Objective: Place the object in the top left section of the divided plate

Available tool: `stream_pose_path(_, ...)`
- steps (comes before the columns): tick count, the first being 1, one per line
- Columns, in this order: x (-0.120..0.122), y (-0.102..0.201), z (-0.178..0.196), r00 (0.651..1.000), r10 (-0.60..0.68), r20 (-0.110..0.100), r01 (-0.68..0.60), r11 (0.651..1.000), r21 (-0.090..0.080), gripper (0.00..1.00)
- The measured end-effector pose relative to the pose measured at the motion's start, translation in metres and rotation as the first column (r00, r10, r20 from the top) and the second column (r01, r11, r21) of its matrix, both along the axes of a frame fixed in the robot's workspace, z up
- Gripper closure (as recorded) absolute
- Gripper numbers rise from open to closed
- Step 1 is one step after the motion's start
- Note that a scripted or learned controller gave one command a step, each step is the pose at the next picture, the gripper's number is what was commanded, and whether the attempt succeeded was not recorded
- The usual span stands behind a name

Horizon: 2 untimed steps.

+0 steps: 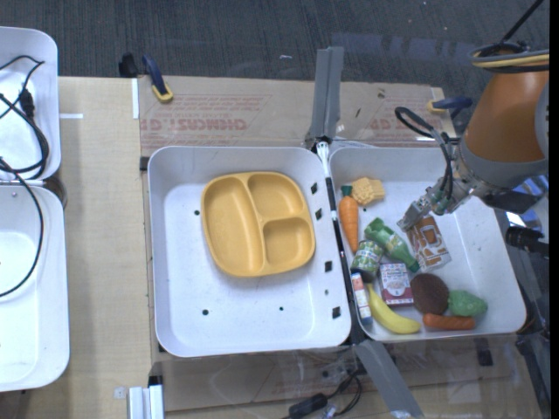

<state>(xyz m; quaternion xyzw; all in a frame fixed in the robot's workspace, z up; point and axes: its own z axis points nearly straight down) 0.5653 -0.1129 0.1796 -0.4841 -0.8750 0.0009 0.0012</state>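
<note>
Over on the right, the grey arm (511, 120) with its orange band leans in above the right-hand bin (489, 195), and its claw (425, 206) hangs low just over the clutter of toy food there; from where I stand I cannot tell how it is set, nor whether anything sits in it. Just beneath and beside it lies a small brown-and-white packet (430, 242), with a green bottle (390, 240) to its left. Along the bin's left wall a carrot (349, 223) lies lengthwise, and a yellow corn cob (367, 190) rests near its top end. Lower down sit a small red-labelled box (395, 283), a banana (389, 315), a dark brown round piece (430, 293), a green lump (467, 304) and a second carrot (450, 323) close to the front wall. The yellow divided plate (258, 223) lies in the left-hand bin (175, 260), slightly turned, well apart from the claw, with one long section on its left and two smaller ones on its right. Both bins sit side by side on the worktop (96, 147).
</note>
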Motion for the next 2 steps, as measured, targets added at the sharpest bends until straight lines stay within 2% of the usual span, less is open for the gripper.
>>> stream_pose_path(1, 0.005, 0.082, 0.035, 1.000, -0.026, 0.000, 0.026, 1.000, -0.001, 1.00)
stream_pose_path(2, 0.033, 0.159, 0.009, 1.000, 0.022, 0.000, -0.022, 1.000, -0.002, 1.00)
